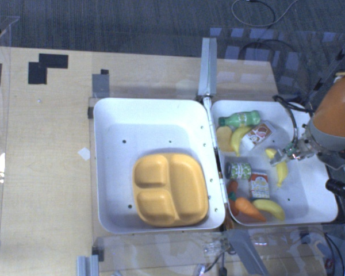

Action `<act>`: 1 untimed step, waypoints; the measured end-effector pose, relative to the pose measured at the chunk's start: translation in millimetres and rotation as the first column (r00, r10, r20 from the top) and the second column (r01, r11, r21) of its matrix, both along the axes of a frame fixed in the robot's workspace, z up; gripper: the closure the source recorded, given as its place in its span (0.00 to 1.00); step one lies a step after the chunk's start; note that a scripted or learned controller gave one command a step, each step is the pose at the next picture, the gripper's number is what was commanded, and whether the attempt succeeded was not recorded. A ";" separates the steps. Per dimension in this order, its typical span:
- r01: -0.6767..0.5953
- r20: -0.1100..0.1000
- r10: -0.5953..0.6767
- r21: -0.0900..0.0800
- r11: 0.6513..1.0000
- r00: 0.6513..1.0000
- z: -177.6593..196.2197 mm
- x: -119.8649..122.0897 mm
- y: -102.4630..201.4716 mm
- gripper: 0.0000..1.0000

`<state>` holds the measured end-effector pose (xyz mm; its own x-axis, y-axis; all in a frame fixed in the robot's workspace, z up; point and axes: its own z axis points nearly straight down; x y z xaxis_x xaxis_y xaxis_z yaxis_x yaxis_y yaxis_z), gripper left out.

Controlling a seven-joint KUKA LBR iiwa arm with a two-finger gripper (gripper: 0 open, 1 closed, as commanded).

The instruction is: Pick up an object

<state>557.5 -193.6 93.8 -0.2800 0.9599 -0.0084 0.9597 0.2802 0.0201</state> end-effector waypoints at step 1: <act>0.043 -0.017 -0.043 0.002 0.999 0.999 135.1 46.2 74.6 1.00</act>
